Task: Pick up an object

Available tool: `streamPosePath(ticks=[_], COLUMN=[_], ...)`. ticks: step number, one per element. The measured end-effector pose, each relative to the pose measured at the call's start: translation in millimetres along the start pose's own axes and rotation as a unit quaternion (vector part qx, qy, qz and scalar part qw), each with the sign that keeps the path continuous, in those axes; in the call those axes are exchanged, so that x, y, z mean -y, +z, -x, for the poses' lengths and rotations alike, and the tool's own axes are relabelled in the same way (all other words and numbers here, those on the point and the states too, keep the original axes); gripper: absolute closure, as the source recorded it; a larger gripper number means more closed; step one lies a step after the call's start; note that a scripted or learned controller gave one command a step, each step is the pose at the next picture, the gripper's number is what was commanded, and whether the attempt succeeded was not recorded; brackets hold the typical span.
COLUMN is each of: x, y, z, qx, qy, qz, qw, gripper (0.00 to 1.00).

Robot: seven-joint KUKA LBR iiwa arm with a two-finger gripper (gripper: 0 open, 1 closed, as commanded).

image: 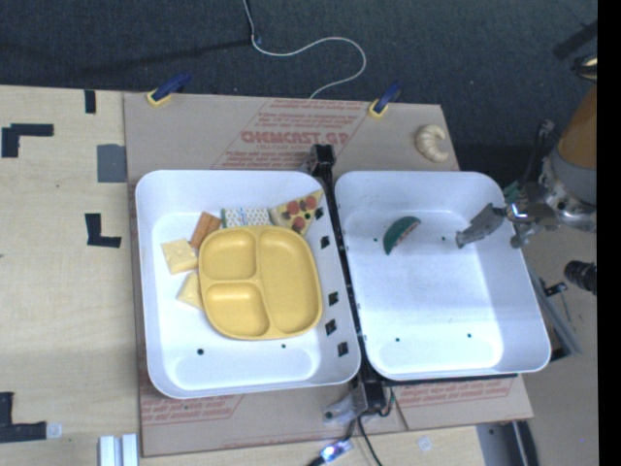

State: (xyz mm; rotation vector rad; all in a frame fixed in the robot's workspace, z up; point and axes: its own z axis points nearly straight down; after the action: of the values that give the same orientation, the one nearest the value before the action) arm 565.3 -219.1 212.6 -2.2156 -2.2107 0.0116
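Observation:
A small green curved object (400, 232) lies in the upper left part of the right bin (505, 352). My gripper (475, 231) reaches in over that bin's upper right side, a short way to the right of the green object and apart from it. In the left bin (160, 357) a yellow divided plate (260, 282) rests on several flat pieces, among them tan squares (179, 255), an orange-brown strip (205, 227) and a patterned piece (301, 208).
The two bins meet along a black-clipped divider (335, 280). A cream-coloured lump (434, 142) sits on the cardboard behind the right bin. A white cable (320, 47) loops on the dark surface behind the bench. The arm's wrist (568, 187) stands at the right bin's right edge.

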Motion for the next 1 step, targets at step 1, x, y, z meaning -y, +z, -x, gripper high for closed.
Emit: streamPosePath(ticks=[1], x=[-2.8], y=[-6.8], z=[-0.1], qx=[0.002], qy=[-0.002], qz=[0.006], qw=[1.0], gripper=[0.0])
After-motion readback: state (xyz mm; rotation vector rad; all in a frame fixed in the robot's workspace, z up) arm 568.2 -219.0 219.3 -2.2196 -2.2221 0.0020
